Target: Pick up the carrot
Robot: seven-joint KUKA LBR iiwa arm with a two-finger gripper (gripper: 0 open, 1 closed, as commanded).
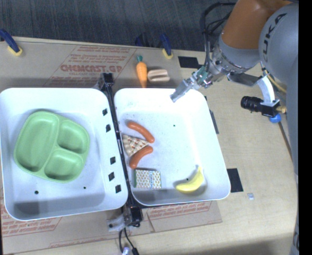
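The carrot (141,73) is small and orange with a green tip at its far end, lying lengthwise on the brown cardboard of the bench (251,158), outside both bins, just beyond the far rim of the right bin (214,142). Just beside it, on its right, lies a little hot dog in a bun (158,76).

My hand (181,93) hovers over the far right corner of the right bin, well to the right of the carrot and apart from it. It holds nothing that I can see, and I cannot tell whether it is apart or together.

The left bin (7,142) holds one thing: a green plate (51,145) split into three compartments. The right bin holds five things: two reddish sausages (140,131), one above the other near the left wall, a tan waffle-patterned wedge (130,143) between them, a small square patterned packet (147,178) near the front, and one yellow banana (191,182) in the front right corner.

Blue clamps (10,41) sit on the far edge of the cardboard; I count three.
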